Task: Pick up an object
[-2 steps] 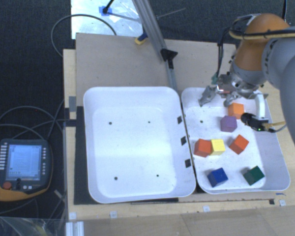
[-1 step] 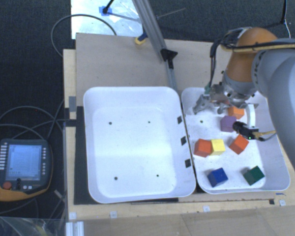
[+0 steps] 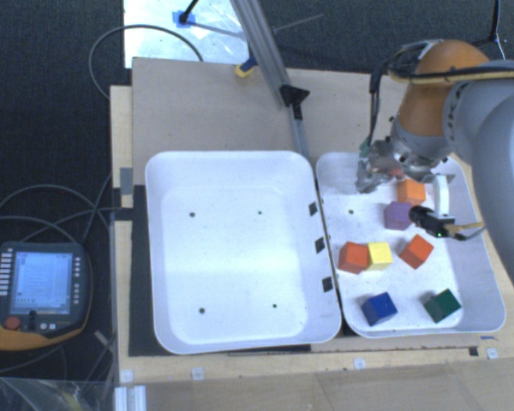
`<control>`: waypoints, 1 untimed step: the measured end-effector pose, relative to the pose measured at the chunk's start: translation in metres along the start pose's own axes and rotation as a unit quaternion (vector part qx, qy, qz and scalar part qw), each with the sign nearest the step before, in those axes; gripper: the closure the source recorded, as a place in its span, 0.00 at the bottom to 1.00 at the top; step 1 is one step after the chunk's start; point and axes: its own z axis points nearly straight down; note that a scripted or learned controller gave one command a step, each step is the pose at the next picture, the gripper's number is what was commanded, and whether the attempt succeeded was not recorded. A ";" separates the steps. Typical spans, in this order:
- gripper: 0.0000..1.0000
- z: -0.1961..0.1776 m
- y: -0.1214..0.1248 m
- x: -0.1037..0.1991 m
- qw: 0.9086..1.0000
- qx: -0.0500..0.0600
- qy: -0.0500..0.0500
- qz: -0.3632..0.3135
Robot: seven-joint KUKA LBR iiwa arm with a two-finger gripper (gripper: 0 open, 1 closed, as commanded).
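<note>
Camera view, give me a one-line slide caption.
KUKA arm's gripper poised at the far end of the right bin above seven coloured blocks.

The hand [image 3: 373, 174] hangs low over the far end of the right bin [image 3: 488, 315], beside an orange block [image 3: 410, 190] and a purple block [image 3: 397, 216]. Nearer lie red-orange [image 3: 354, 257], yellow [image 3: 380, 254], orange [image 3: 416, 252], blue [image 3: 379, 307] and green [image 3: 443, 305] blocks.
</note>
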 end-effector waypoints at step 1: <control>1.00 -0.046 0.005 -0.005 1.000 -0.001 0.000 0.002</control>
